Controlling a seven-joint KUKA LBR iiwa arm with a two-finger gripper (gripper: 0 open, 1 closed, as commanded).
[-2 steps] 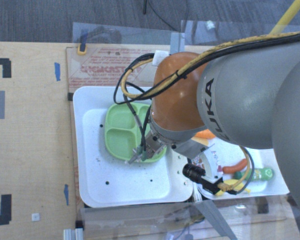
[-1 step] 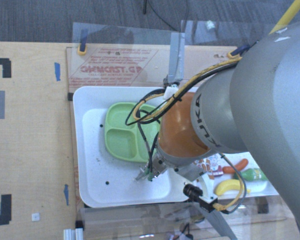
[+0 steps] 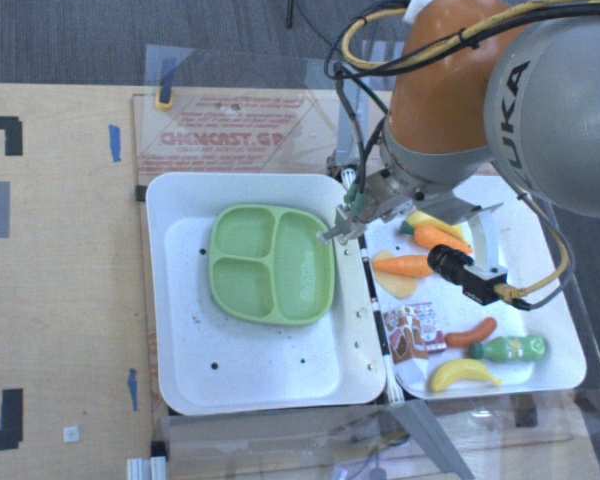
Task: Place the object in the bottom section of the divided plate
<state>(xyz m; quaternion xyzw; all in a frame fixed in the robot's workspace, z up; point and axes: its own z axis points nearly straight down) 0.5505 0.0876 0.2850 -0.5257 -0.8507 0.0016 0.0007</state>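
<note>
Camera view: divided plate (image 3: 272, 265) mid-bin

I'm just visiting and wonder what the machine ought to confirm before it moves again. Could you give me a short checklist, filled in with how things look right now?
1. Green divided plate sits flat in the left bin: ok.
2. Plate sections free of items: ok, all three look bare.
3. Something to pick is available: ok; carrots, a banana, a green bottle and a red sausage-like piece lie in the right bin.
4. An item is between the jaws of the gripper: cannot tell, the arm hides much of it.
5. Gripper is over the plate's bottom section: not ok; it is by the divider between the bins.
</note>
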